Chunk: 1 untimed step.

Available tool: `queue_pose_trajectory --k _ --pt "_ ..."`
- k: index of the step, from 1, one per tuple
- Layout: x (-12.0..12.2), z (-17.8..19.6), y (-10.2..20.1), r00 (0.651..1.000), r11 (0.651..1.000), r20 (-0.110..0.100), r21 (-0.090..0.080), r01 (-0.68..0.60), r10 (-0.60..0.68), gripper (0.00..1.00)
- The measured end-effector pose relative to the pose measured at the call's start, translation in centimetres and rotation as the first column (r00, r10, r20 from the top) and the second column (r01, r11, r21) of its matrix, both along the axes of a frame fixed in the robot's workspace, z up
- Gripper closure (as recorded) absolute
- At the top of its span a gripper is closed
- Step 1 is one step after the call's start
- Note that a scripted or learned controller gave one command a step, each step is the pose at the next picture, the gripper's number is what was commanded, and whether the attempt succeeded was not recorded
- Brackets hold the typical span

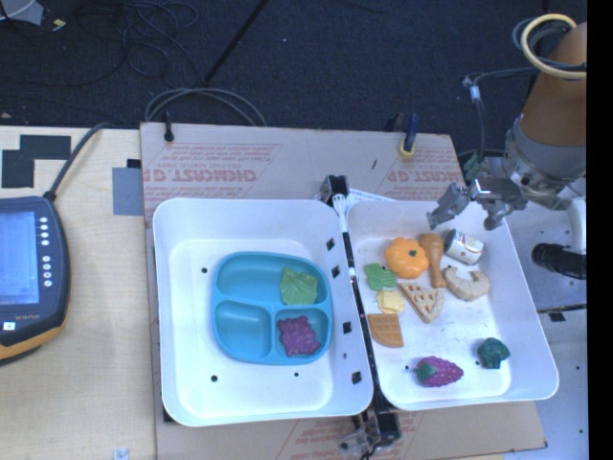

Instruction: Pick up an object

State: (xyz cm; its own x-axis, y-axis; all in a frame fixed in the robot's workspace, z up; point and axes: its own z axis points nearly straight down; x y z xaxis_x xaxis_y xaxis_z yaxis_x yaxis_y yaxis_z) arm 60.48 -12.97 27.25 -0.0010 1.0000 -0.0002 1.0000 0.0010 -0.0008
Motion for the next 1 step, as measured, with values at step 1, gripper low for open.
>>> queue_pose_trajectory --k 1 --pt "0.01 0.98 -0.05 1.000 1.000 -0.001 0.001 -0.001 0.001 1.00"
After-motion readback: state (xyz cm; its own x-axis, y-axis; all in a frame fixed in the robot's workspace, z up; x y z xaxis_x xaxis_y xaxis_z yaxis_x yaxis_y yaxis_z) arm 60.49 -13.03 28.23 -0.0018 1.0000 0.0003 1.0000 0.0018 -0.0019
